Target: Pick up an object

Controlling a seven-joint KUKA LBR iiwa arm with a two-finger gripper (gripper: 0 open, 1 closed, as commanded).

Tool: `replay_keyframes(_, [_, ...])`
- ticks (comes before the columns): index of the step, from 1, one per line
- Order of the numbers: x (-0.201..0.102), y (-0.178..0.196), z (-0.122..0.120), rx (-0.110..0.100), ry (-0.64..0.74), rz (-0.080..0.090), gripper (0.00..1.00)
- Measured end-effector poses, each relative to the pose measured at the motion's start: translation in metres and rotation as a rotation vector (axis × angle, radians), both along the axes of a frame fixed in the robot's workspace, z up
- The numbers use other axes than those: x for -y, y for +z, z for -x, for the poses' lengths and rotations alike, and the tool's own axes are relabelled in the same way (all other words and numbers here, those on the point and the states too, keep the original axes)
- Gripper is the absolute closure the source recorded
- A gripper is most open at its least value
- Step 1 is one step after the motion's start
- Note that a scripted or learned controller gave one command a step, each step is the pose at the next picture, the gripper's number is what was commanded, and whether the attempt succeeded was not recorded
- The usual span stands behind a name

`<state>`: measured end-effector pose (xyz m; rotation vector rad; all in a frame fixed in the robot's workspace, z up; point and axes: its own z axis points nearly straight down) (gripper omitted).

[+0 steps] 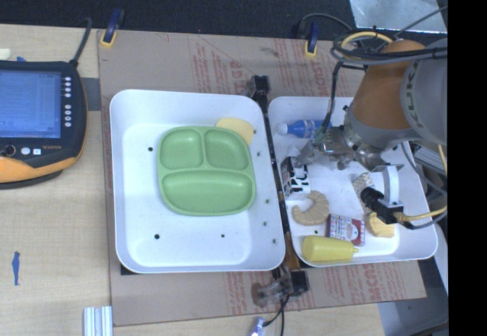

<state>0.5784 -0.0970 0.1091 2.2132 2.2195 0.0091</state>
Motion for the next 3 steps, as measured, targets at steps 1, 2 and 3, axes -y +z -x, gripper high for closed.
replay_keyframes(1, [0.027,-0.004,-0.073,0.013,-0.001,0.005,0.0])
replay_keyframes(2, [0.039,-0.017,-0.078,-0.011,0.0,-0.001,0.0])
replay_keyframes(3, [0.039,-0.007,-0.077,-0.02,0.003,-0.002,1.0])
